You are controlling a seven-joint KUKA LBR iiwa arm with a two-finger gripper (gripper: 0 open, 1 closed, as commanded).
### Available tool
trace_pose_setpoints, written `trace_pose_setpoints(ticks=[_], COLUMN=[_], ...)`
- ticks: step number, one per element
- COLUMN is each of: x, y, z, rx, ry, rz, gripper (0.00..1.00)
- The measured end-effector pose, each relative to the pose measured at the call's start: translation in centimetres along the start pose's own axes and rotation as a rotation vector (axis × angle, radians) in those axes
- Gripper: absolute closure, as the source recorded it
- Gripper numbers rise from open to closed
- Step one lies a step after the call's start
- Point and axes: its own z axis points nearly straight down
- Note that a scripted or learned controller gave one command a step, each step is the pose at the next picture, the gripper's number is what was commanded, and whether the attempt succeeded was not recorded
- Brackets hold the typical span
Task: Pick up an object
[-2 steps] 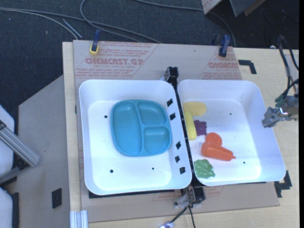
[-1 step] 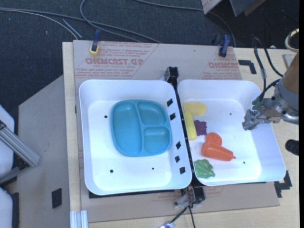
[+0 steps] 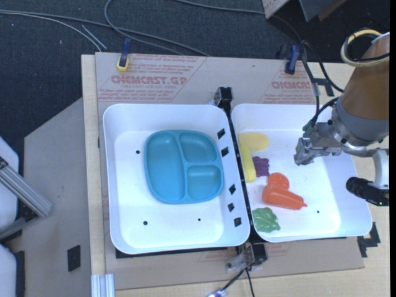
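In the right bin [image 3: 346, 223] lie several toy foods. A yellow banana-like piece [image 3: 249, 150] rests along the left wall, with a small purple grape cluster [image 3: 262, 165] beside it. An orange carrot-like piece [image 3: 280, 192] lies in the middle, and a green leafy piece [image 3: 265, 219] sits near the front left corner. My gripper [image 3: 307, 151] hangs over the right bin's upper middle, to the right of the banana and above the carrot, with nothing visible between its fingers.
The left bin [image 3: 124, 221] holds a blue divided plate [image 3: 184, 166]. A black divider with clips [image 3: 230, 166] runs between the two bins. Cables [image 3: 318, 98] trail from the arm behind the right bin. A black fitting [image 3: 366, 190] sticks in at the right edge.
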Motion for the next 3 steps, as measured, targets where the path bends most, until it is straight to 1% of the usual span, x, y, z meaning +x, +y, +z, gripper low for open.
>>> trace_pose_setpoints(ticks=[1, 2, 3], x=[5.4, 10.5, 16.8], y=[0.8, 0.5, 0.3], z=[0.0, -0.9, 0.0], rx=[0.0, 0.0, 0.004], ry=[-0.001, 0.0, 0.0], rz=[0.001, 0.0, 0.001], gripper=[1.0, 1.0, 1.0])
